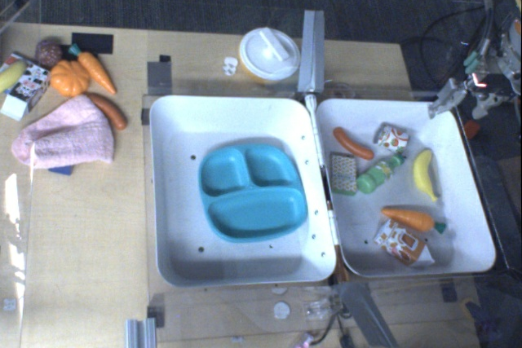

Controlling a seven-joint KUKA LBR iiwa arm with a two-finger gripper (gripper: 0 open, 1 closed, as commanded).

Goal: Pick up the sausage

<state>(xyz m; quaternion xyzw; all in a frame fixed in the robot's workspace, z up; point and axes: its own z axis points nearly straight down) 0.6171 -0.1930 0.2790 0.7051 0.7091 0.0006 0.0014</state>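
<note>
Nothing is being held yet. The small orange-red sausage (pixel 352 143) is lying in the far left part of the right white bin (pixel 477 244). The end effector (pixel 473 90) is hanging past the far right corner, so the pick is still waiting.

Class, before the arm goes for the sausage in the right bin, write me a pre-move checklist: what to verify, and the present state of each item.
1. Sausage in sight, in the right bin, near its upper left corner: ok.
2. Top of the sausage uncovered: ok.
3. Room around it: ok on most sides; the grey grater lies close below its lower end, apart as far as I can tell.
4. End effector position: not ok yet; it sits at the bin's upper right corner, away from the sausage.
5. End effector open or shut: cannot tell.
6. Lookalike: a second sausage-like piece lies on the bench beside the pink cloth; target the one in the bin: ok.
</note>
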